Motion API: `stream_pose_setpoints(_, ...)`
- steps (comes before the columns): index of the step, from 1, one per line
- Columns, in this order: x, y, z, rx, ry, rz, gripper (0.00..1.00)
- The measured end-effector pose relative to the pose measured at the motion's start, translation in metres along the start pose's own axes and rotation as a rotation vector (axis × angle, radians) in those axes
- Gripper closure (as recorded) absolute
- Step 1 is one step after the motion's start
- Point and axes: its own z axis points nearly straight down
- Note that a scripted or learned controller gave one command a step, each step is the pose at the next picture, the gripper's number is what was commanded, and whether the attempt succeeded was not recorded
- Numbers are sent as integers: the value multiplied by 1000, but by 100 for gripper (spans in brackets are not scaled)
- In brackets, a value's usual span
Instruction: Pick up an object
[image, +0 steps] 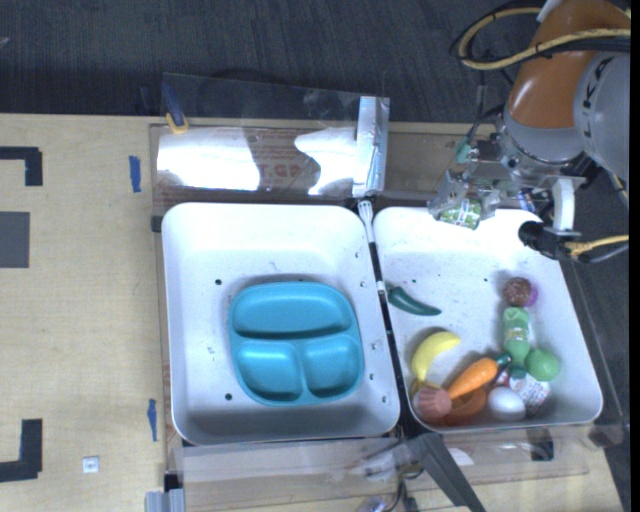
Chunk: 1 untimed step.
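where the jaws hover — green-white object, axis unclear

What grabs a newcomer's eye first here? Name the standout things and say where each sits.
The turquoise divided tray stands out first, lying alone in the left bin. Next comes the bright cluster of toy food in the near right corner of the right bin: a yellow banana, an orange carrot and green pieces beside them. The arm's gripper hangs over that bin's far edge, with something small and green-and-white at its tip.
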Motion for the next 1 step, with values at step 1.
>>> stream_pose_setpoints(1,15,-76,6,13,1,-134,100)
